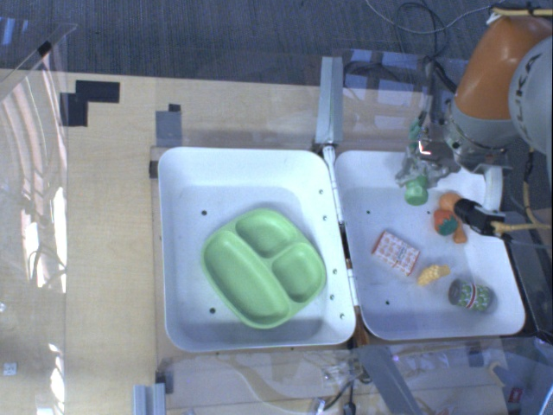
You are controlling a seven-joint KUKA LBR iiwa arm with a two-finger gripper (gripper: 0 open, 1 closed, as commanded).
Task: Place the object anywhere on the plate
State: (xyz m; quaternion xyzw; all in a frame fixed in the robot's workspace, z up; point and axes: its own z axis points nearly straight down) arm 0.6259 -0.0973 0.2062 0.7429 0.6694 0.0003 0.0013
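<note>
While the gripper point(417, 180) sat over the right bin's point(380, 314) far edge, a small green object point(416, 193) was at its tip; can't tell if clamped. Green plate point(263, 268) lay mid left bin point(186, 232), three compartments bare.

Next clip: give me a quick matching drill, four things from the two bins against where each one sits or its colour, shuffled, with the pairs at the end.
Things:
1. green plate
2. patterned card packet
3. yellow piece
4. small green object

Descriptions:
A. right bin, just under the gripper
B. left bin, three compartments
C. right bin, between the packet and the round green can
D. right bin, flat, red-and-white print

Pairs: 1-B, 2-D, 3-C, 4-A
</note>
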